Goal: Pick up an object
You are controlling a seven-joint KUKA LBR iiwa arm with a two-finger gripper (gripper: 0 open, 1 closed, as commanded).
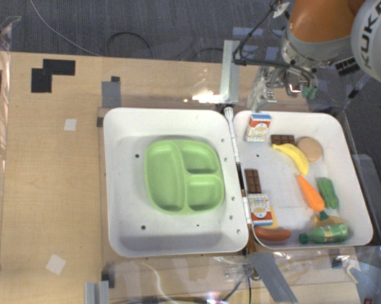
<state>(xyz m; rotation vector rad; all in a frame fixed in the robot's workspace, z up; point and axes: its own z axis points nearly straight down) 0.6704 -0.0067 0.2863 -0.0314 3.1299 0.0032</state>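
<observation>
The gripper [264, 94] is hung just above the small carton [258, 128], nothing gripped; can't tell how it's set. That carton's parked at the right bin's [352, 163] far-left corner, banana [294, 158] and carrot [311, 193] found nearer.

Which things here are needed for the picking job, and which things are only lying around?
For the job:
- gripper
- milk carton
- banana
- carrot
- chocolate bar
- green bottle
- right bin

Lying about:
- green divided plate
- left bin
</observation>
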